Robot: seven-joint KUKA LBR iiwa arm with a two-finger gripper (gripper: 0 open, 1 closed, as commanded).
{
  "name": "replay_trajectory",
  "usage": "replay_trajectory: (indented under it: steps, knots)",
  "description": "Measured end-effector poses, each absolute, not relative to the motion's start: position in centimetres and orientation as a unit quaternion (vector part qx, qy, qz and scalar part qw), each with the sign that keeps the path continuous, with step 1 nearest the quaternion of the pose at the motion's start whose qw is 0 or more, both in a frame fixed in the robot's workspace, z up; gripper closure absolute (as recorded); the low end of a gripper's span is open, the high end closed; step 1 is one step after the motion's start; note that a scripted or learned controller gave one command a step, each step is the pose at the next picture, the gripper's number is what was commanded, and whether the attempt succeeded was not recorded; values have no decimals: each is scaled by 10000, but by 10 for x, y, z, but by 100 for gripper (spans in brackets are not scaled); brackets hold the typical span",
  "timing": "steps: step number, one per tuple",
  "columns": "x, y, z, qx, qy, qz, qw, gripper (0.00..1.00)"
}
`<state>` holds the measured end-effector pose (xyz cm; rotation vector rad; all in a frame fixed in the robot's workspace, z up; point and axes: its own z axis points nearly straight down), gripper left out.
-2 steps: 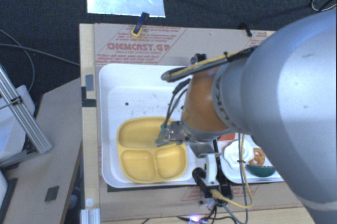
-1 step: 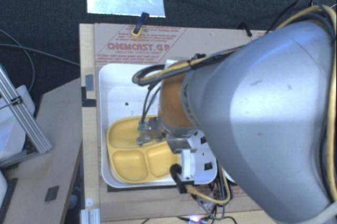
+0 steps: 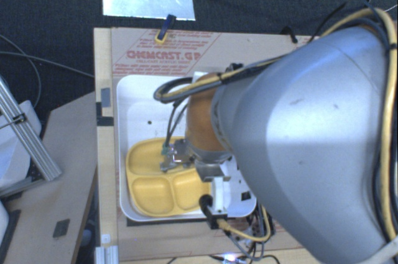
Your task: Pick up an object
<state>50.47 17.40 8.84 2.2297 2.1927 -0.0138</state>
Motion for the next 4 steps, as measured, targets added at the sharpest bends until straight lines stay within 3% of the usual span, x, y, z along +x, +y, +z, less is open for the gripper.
replay_trajectory:
  steps: [1,2,3,4]
  knots:
    - [495,175,87,7128,7012,39,160,0]
    - [573,18,191,7116,7025,35,85,0]
    - [492,40,194,7071,7071,-8,-17,0]
    - [496,39,204,7057,7085,14,11,100]
